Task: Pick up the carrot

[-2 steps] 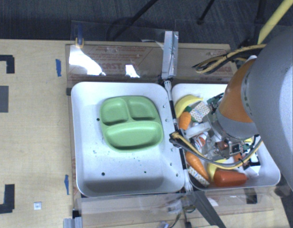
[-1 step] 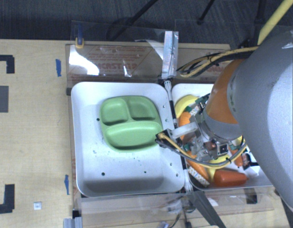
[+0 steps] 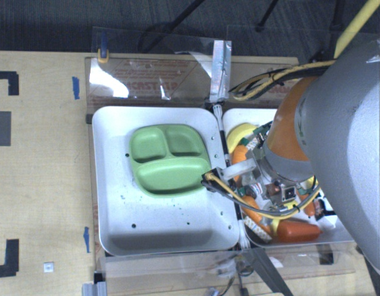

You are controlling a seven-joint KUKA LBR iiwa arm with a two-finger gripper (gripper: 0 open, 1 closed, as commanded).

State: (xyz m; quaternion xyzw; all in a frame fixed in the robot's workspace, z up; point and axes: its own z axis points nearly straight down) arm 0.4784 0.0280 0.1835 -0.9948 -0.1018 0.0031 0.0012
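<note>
Down in the right bin (image 3: 230,119), the carrot (image 3: 262,217) seems to be lying as an orange strip under the wrist, mostly hidden. Beside it a red sausage-like piece (image 3: 297,230) is lying, and a yellow fruit (image 3: 242,132) is sitting farther up. The gripper (image 3: 248,180) is hanging over this clutter; I cannot tell its state. A green divided plate (image 3: 168,159) is resting in the left bin (image 3: 116,214).

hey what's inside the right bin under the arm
Under the arm, the right bin shows a yellow item, orange pieces and a red item; the rest is covered.
</note>
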